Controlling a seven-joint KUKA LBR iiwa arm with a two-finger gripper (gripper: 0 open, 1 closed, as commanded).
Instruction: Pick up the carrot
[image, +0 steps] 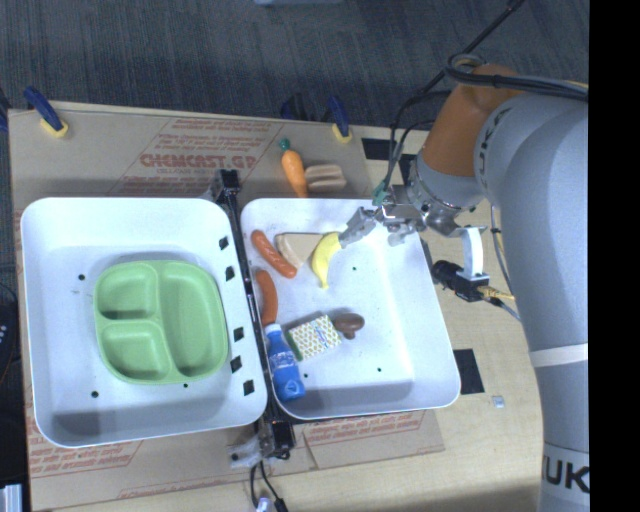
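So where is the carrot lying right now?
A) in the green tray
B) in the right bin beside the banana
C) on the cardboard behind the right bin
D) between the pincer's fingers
C: the carrot lies on the cardboard just beyond the right bin, next to a small bun-like item, apart from the pincer over the banana.

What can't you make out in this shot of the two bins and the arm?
- End effector, camera view: too small and blurred to tell its opening.
- Small orange carrot with green top: lies outside the bins, its lower end hidden by the right white bin's rim.
- Dark brown lump: too blurred to identify, partly behind the patterned packet.
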